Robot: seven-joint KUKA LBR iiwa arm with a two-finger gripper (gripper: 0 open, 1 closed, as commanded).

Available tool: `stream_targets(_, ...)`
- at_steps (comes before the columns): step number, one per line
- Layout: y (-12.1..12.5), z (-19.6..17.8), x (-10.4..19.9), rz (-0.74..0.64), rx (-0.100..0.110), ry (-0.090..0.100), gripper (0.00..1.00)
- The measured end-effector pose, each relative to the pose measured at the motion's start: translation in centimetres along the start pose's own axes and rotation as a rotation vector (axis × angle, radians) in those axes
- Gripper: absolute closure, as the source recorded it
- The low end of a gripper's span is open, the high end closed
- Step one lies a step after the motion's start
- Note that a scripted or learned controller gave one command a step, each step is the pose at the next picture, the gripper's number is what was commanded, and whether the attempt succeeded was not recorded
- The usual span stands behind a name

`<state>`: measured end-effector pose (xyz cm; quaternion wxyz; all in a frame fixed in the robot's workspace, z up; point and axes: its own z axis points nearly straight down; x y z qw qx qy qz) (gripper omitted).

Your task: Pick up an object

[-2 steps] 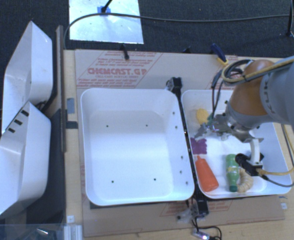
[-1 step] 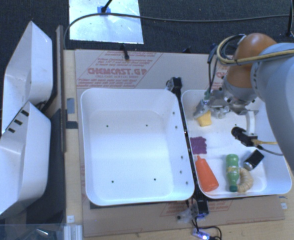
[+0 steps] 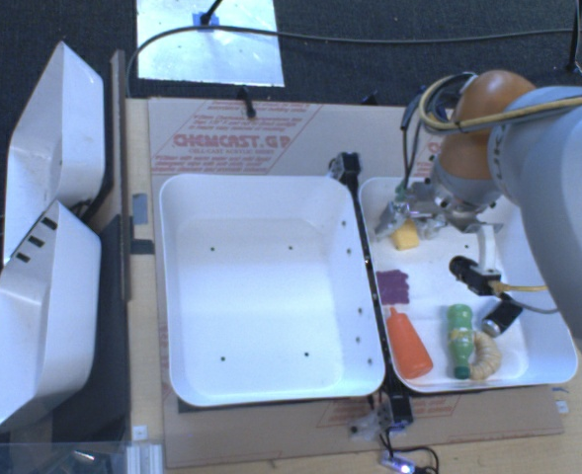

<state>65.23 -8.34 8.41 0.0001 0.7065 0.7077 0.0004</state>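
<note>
My gripper (image 3: 410,217) is low over the far left part of the right bin (image 3: 542,363). A small yellow block (image 3: 405,236) sits directly under it, touching or nearly touching the gripper's tip. Whether the block is gripped is hidden by the wrist. Further forward in the same bin lie a purple piece (image 3: 392,285), an orange bottle-shaped toy (image 3: 408,344), a green bottle (image 3: 458,339) and a pale curled piece (image 3: 486,355).
The left bin (image 3: 187,363) stands beside the right one, with a black divider strip (image 3: 365,265) between them. A small black thing (image 3: 501,316) lies near the green bottle. The grey arm covers the right bin's far right corner.
</note>
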Motion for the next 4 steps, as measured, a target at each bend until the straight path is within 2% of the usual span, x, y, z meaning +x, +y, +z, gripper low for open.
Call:
stream_targets(1,0.1,-1.1,-0.1,0.000,-0.002,-0.001,1.00)
stream_targets(2,-5.4,-13.5,7.6,-0.006,-0.012,0.002,1.00)
stream_targets(3,-6.6,-12.7,13.4,-0.003,0.000,0.001,1.00)
stream_targets(4,-9.4,-11.1,13.3,-0.037,0.002,0.000,1.00)
